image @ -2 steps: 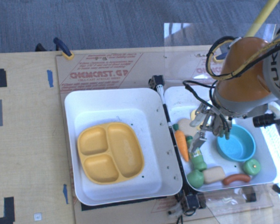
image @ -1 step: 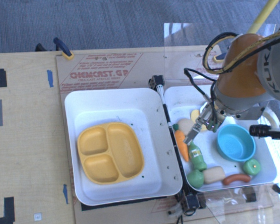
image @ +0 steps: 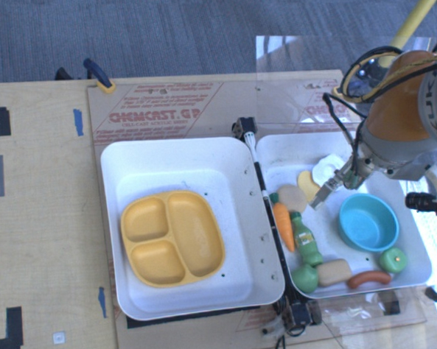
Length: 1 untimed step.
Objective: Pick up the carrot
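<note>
- While the grey arm with its orange band [image: 392, 115] reaches in from 3 o'clock, its gripper [image: 324, 193] hangs over the upper middle of the right bin [image: 280, 153].
- Whether its tips are apart or together, I cannot tell; they read as 1 dark slanted shape, and nothing shows clamped there.
- From the gripper, the carrot [image: 284, 226] lies toward 8 o'clock, apart from it, along the right bin's left wall, its green top pointing to 12 o'clock and its tip to 6 o'clock.
- Just beside the carrot at 3 o'clock lies a green bottle [image: 305, 240], running roughly parallel to it.
- At the carrot's 1 o'clock sits a beige lump [image: 292, 197], with a pale yellow piece [image: 306, 182] and a white piece [image: 327, 171] beyond it, close under the gripper.
- At 3 o'clock of the bottle stands a blue bowl [image: 367, 222].
- Along the right bin's 6 o'clock edge lie a green round fruit [image: 305, 277], a tan bread roll [image: 334, 271], a red sausage [image: 369, 278] and a small green apple [image: 393, 260].
- At 9 o'clock of all this, the left bin [image: 122, 168] holds a yellow tray [image: 172, 236] with 3 compartments.
</note>
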{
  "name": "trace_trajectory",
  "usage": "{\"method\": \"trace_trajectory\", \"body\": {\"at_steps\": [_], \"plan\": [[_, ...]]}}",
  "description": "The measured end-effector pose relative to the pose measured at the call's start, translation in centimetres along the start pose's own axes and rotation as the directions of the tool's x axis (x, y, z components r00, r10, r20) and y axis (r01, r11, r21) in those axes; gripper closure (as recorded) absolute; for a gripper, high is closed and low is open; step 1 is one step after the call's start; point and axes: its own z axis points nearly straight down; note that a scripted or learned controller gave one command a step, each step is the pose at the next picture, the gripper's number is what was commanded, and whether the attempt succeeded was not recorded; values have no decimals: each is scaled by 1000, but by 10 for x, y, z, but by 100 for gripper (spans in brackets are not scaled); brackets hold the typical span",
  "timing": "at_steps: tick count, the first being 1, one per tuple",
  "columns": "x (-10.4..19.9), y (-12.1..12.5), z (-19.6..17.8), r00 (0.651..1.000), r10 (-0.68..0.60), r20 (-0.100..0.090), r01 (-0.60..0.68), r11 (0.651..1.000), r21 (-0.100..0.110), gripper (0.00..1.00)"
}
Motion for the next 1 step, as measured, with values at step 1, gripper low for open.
{"method": "trace_trajectory", "body": {"at_steps": [1], "plan": [[1, 37, 47, 995, -99, 14, 99, 995, -13, 0]]}}
